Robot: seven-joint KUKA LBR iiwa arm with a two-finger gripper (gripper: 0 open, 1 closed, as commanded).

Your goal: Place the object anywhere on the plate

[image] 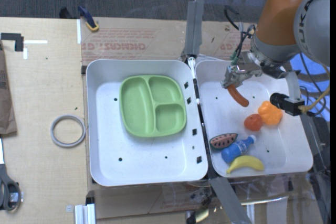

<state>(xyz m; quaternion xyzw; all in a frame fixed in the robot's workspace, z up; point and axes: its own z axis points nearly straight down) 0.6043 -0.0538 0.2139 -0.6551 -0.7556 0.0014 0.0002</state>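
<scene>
Camera view: one plate [153, 105], six toys.

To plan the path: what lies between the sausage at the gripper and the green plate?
In the camera view, between the sausage and the green plate lie bare white bin floor and the two bins' adjoining walls.

My bench [42, 86] is pale wood, with a brown cardboard sheet [136, 42] across its far side. Two shallow white bins rest on it, touching: the left bin [100, 128] and the right bin [294, 157]. On the bare wood left of them lie a tape ring [68, 130] and, near the front corner, scissors [9, 194]. A blue clamp [88, 18] sits at the far edge.
</scene>
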